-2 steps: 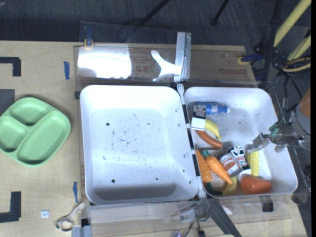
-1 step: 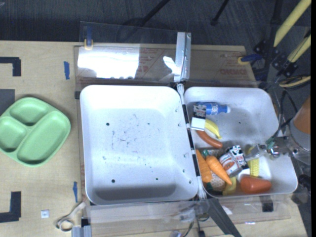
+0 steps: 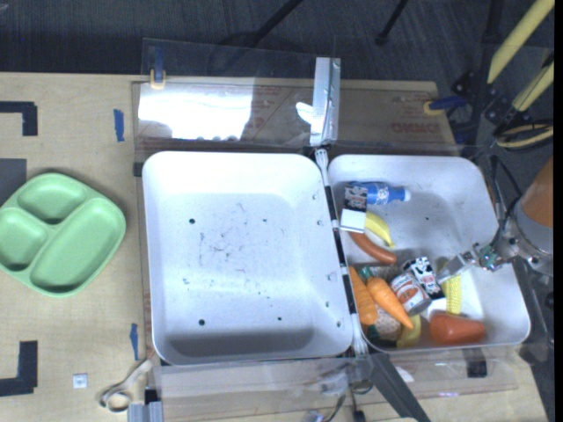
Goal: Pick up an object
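The camera looks down on 2 white bins side by side. The left bin [image 3: 176, 183] has only small marks on its floor. The right bin [image 3: 457, 183] holds all the toys, and they sit in a heap in its near left part. There is a bottle [image 3: 374, 195] with a blue end at the top of the heap, then a banana [image 3: 378, 229], then a long red sausage [image 3: 374, 250]. Below these are a carrot [image 3: 387, 300], a small can [image 3: 410, 286] with black and white marks, a corn cob [image 3: 455, 294] and a red pepper [image 3: 456, 328]. The toys touch and lie over each other. The gripper [image 3: 464, 262] comes in from the right and is low over the right bin, just above the corn and near the can. I judge the task is just at its start, because no toy is lifted and nothing sits between the fingers. The gripper must go down, close on 1 toy and lift it. The corn or the can look closest. I cannot tell if the jaws are apart or together, since they are thin, shiny and blurry against the white bin. The arm [image 3: 538, 209] is cut off at the right edge. A green plate [image 3: 62, 231] sits far left on the bench, well apart from the bins.
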Action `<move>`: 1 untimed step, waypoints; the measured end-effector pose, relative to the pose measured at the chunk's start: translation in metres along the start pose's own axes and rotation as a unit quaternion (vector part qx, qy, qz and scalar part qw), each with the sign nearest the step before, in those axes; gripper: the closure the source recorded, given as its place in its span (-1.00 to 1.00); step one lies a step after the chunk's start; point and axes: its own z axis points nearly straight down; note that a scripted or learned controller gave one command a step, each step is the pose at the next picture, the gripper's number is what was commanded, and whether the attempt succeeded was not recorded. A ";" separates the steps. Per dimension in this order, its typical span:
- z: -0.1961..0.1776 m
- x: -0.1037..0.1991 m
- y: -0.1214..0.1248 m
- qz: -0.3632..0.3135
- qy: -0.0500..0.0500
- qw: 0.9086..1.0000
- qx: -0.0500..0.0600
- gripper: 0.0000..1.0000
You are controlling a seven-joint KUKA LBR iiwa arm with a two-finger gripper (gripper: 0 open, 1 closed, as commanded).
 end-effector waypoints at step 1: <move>0.014 -0.003 0.035 0.096 0.008 0.995 0.008 -1.00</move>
